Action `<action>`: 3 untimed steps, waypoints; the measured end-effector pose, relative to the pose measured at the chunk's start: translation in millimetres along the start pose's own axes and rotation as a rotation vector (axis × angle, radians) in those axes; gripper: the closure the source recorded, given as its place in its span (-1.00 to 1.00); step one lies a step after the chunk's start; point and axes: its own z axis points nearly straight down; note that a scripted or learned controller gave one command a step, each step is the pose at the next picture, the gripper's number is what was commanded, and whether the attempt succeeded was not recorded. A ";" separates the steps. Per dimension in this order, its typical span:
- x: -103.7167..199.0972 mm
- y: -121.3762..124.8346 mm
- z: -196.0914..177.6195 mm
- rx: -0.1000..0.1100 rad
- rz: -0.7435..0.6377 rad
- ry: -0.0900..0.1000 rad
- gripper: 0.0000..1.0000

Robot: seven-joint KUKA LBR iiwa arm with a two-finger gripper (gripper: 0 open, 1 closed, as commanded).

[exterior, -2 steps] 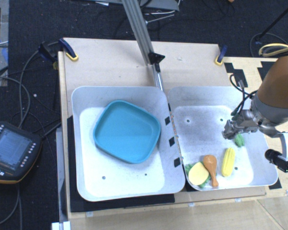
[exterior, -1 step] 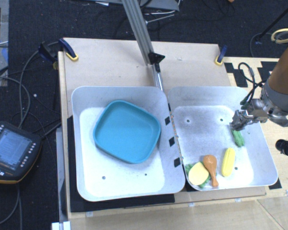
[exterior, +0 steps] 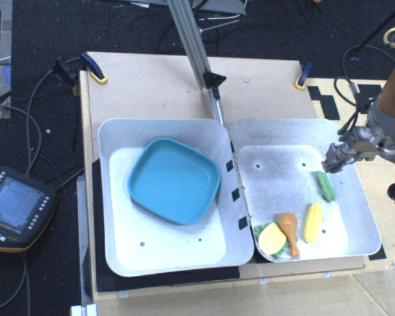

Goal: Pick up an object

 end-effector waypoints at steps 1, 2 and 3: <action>59.0 0.8 -4.3 0.002 -0.005 0.002 1.00; 103.5 6.4 7.5 0.003 -0.003 0.001 1.00; 163.0 13.1 5.0 0.003 -0.005 0.002 1.00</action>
